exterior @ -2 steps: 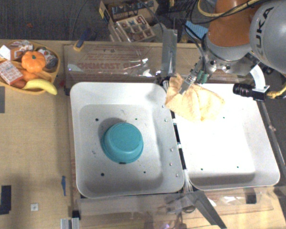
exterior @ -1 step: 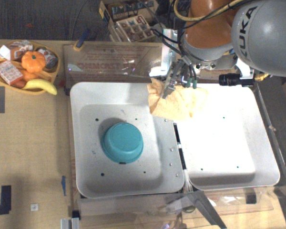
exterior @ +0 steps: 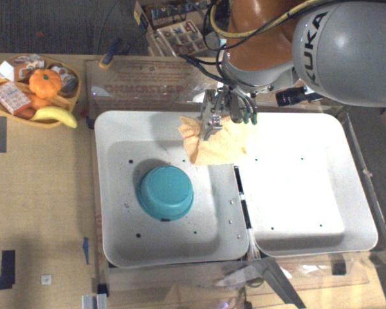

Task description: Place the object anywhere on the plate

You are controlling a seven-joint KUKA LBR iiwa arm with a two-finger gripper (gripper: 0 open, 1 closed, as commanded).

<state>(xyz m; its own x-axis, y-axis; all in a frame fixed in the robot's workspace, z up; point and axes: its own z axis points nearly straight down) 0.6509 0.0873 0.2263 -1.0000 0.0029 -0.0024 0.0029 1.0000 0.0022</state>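
Note:
A teal round plate (exterior: pixel 166 192) sits in the left bin (exterior: pixel 116 237), slightly left of its middle. A crumpled tan-yellow cloth (exterior: pixel 213 148) hangs over the back part of the ridge between the two bins, up and to the right of the plate and apart from it. My gripper (exterior: pixel 210 126) points down at the cloth's upper left part. Its fingers are closed on a raised fold of the cloth. The lower end of the cloth droops toward the left bin's floor.
The right bin (exterior: pixel 302 192) lies beside the left one. A basket (exterior: pixel 0 105) with a small pumpkin, a banana and packets stands on the bench at far left. Boxes and cables sit behind the bins. The arm's big grey body overhangs the back right.

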